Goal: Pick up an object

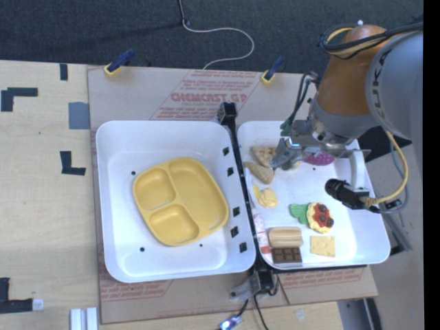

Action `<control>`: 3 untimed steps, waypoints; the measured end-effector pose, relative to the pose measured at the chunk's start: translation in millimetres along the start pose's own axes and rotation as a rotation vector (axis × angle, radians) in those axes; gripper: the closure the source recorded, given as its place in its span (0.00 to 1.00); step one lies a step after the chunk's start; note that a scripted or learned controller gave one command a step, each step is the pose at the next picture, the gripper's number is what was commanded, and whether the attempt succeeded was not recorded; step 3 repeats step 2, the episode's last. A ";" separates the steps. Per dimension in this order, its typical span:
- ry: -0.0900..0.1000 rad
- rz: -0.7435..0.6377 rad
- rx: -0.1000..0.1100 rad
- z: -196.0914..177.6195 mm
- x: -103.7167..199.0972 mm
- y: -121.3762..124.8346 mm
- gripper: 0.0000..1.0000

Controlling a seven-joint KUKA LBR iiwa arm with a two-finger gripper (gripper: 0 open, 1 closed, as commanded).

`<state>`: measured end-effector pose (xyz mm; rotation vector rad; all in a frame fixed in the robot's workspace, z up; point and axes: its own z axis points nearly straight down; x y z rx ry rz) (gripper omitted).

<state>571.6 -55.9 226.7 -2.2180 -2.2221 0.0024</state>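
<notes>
The pincer (287, 154) is lowered into the right white bin (371, 249), beside the tan bread-like piece (262, 155); whether it is wide or narrow cannot be told. Nothing is seen held.

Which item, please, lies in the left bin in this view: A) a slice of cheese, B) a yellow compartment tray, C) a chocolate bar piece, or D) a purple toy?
B: the yellow compartment tray lies alone on the floor of the left bin, while the toy foods are all in the right bin, where the tool is.
</notes>
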 end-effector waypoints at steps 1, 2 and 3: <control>0.001 0.000 0.002 -6.0 6.5 -5.8 1.00; 0.000 0.000 0.002 -5.1 4.6 -8.7 1.00; 0.000 0.000 0.002 -5.1 4.6 -8.7 1.00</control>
